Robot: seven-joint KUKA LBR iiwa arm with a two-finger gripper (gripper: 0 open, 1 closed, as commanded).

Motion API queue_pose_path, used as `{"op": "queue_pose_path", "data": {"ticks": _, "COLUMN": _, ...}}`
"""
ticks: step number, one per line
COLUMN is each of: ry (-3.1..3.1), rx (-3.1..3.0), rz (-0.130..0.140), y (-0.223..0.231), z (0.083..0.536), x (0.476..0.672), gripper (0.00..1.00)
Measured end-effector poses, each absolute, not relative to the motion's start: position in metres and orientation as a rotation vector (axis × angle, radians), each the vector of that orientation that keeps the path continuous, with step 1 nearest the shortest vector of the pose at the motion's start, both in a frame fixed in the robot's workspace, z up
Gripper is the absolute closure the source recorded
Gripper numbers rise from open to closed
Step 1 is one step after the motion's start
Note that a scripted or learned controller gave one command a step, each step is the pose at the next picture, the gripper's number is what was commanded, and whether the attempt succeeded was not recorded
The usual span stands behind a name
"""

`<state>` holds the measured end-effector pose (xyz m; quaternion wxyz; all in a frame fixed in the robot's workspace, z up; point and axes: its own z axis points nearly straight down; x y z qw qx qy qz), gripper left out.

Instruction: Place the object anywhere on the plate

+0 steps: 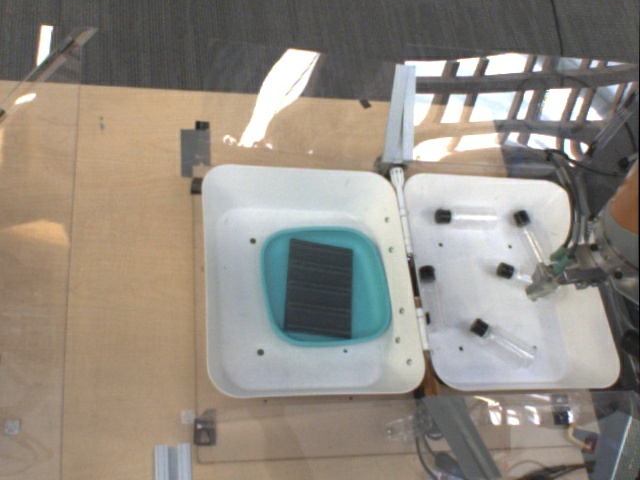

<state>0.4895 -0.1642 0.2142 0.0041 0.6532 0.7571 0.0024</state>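
Claw (543, 286) over right bin (590, 368), 3 o'clock side; can't tell its opening or whether it grips anything.
Teal plate (375, 298) sits mid left bin (230, 368), dark ribbed pad (320, 288) on it. Clear black-capped vials: nearest (518, 272) just at claw's 10 o'clock, others (500, 340) around.

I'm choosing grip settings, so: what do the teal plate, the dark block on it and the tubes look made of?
Teal plate: likely plastic, smooth, slightly glossy rim. Dark block: matte with fine ridged lines, perhaps rubber or foam; unclear. Tubes: see-through bodies, glass or clear plastic, with black caps.
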Motion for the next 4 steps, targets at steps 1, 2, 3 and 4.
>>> {"op": "queue_pose_path", "data": {"ticks": 1, "ry": 2.587, "rx": 1.763, "rz": 0.008, "y": -0.108, "z": 0.251, "x": 0.490, "gripper": 1.00}}
{"op": "queue_pose_path", "data": {"ticks": 2, "ry": 2.708, "rx": 1.585, "rz": 0.005, "y": -0.028, "z": 0.184, "x": 0.489, "gripper": 1.00}}
{"op": "queue_pose_path", "data": {"ticks": 3, "ry": 2.841, "rx": 1.325, "rz": 0.007, "y": 0.043, "z": 0.187, "x": 0.516, "gripper": 1.00}}
{"op": "queue_pose_path", "data": {"ticks": 4, "ry": 2.841, "rx": 1.326, "rz": 0.007, "y": 0.043, "z": 0.187, "x": 0.516, "gripper": 0.00}}
